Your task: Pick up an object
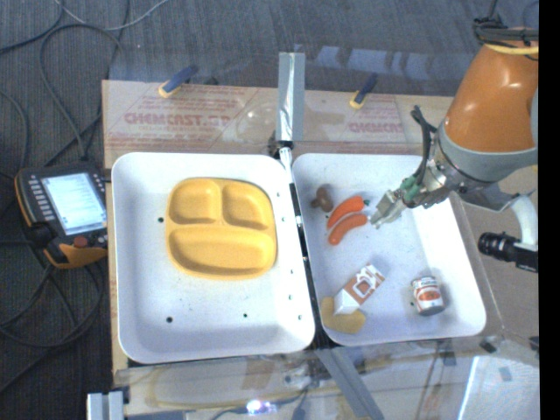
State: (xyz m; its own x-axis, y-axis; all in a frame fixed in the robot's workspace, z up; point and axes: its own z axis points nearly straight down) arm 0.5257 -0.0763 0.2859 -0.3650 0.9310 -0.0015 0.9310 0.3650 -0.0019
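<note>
dark grey carpet (131, 51), black cables (52, 24) trailing across; teach pendant (61, 213) on floor left.

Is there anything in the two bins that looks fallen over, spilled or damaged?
Two things in the right bin lie on their sides: the small carton near its front, tilted diagonally, and the small can beside it. Nothing looks spilled or broken. The yellow tray in the left bin lies flat.

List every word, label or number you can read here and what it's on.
Red print on the cardboard sheet behind the bins: too blurred to read.
Small carton: label too small to read.
Small can: label too small to read.
Handheld pendant screen: text too small to read.
</note>
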